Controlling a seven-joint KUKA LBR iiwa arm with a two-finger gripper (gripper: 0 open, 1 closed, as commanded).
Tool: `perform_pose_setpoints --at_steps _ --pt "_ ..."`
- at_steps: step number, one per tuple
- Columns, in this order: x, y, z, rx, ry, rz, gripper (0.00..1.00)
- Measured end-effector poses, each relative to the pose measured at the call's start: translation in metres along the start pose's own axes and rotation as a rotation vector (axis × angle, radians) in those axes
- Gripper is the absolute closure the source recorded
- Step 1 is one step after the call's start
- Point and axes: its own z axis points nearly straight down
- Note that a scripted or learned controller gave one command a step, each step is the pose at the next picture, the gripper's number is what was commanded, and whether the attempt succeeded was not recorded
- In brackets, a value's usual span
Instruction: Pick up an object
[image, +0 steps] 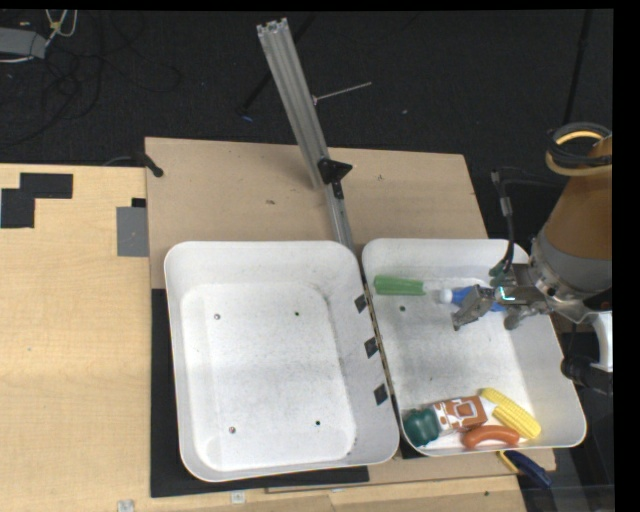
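Where the pale wooden tabletop (70, 300) ends, the left bin (265, 355) sits on the brown board (250, 195), and a grey metal rail (300, 120) slants down to the gap between the two bins. The right bin (455, 350) holds a green tube (398, 287) near its far edge, with a small blue and white thing (458, 295) just beside it. Along the near edge lie a dark green lump (422, 425), a brown and white packet (460, 412), an orange ring-shaped piece (490, 436) and a yellow corn cob (510, 414), crowded together. Over the far right part of that bin hangs the gripper (492, 310), its two fingers spread apart with nothing between them, close to the blue and white thing.
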Motion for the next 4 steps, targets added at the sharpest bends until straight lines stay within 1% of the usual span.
perform_pose_setpoints --at_steps 1,2,3,4 --pt "-0.001 0.001 -0.002 -0.005 -0.001 0.003 0.0" --pt "-0.005 0.005 0.06 0.002 0.0 0.001 0.0" --pt "-0.013 0.007 0.116 0.001 0.0 0.001 0.0" --pt "-0.013 0.008 0.127 -0.006 -0.002 0.003 0.0"
